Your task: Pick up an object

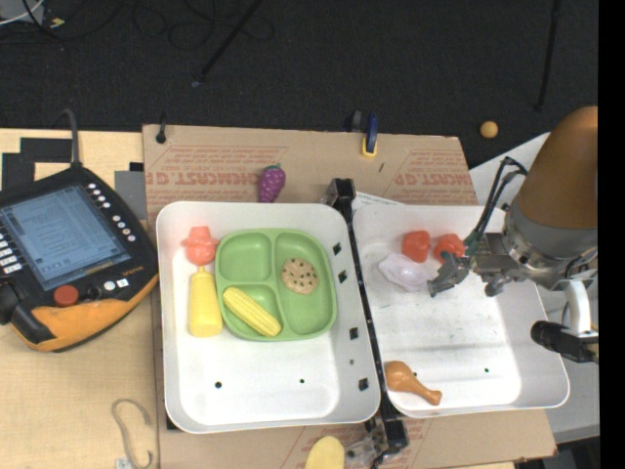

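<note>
The gripper [445,279] sits low in the right bin [508,384], its dark fingers blurred together, so I cannot tell how the jaws stand. Its tip overlaps a pale, hard-to-read object [402,272] (possibly clear plastic). At twelve o'clock from that lie two red pieces [430,246]. The chicken drumstick [411,382] lies near the front wall, long axis running ten to four o'clock.
</note>
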### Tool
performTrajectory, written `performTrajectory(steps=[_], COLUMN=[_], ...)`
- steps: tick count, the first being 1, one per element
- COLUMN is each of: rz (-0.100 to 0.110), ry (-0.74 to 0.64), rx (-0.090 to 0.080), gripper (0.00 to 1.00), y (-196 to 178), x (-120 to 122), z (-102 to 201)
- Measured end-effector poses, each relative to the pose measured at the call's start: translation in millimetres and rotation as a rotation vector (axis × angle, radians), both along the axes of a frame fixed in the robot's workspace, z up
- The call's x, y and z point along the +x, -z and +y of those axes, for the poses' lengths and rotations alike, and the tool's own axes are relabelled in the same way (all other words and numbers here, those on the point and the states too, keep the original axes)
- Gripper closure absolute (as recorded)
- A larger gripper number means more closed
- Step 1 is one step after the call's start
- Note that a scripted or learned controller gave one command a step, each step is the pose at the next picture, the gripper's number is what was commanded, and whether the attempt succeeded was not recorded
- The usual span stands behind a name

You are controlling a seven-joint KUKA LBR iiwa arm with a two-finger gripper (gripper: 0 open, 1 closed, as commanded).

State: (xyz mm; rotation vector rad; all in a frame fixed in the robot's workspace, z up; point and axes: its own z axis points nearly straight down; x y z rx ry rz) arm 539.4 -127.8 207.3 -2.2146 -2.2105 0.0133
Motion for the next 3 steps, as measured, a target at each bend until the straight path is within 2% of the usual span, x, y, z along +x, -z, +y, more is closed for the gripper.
performTrajectory(steps=[1, 3], rz=[-0.013, -0.007], ry=[-0.002, -0.003], rx=[-0.002, -0.001], gripper=[0.0, 0.0], y=[-7, 115], x=[3, -6], z=[0, -11])
